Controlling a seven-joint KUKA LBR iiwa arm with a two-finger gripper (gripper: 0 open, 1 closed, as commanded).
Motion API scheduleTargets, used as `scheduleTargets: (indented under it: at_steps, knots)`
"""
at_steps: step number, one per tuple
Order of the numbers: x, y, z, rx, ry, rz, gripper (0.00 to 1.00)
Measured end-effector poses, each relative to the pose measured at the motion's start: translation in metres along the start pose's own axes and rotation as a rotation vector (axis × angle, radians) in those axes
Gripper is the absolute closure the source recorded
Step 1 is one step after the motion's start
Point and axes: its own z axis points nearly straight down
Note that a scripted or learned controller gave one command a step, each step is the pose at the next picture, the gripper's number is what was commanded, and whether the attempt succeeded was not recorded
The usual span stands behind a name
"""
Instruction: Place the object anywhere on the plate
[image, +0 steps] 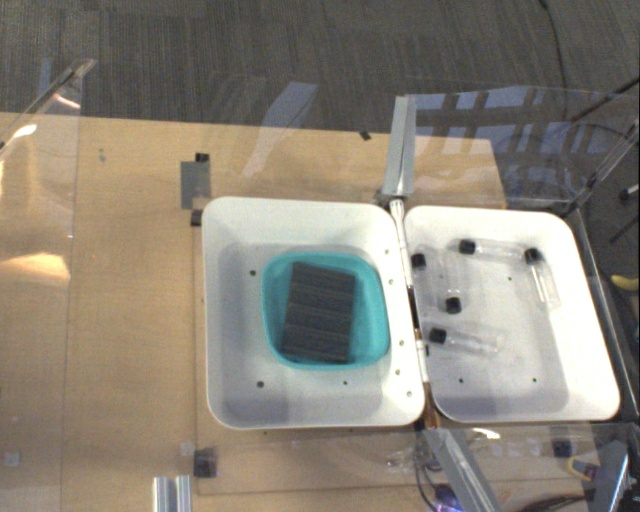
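Observation:
A teal square plate (273, 305) lies in the middle of the left white bin (228, 340). A dark grey ridged block (319, 312) rests flat on the plate, well inside its rim and turned slightly off square. In the right white bin (585, 350) lie three clear tubes with black caps: one near the back (492, 249), one by the right side (542, 280) and one towards the front left (466, 342).
Two loose black caps (453, 303) (418, 261) sit in the right bin's left half. A metal rail (400, 150) runs back from the joint between the bins. Clear panels stand at the back right, and small black fixtures dot the wooden bench.

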Motion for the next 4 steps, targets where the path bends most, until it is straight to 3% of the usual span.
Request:
scheduleTargets:
  at_steps: [4]
  knots:
    - [0.0003,-0.0006,0.0004,0.001,-0.002,0.001,0.00]
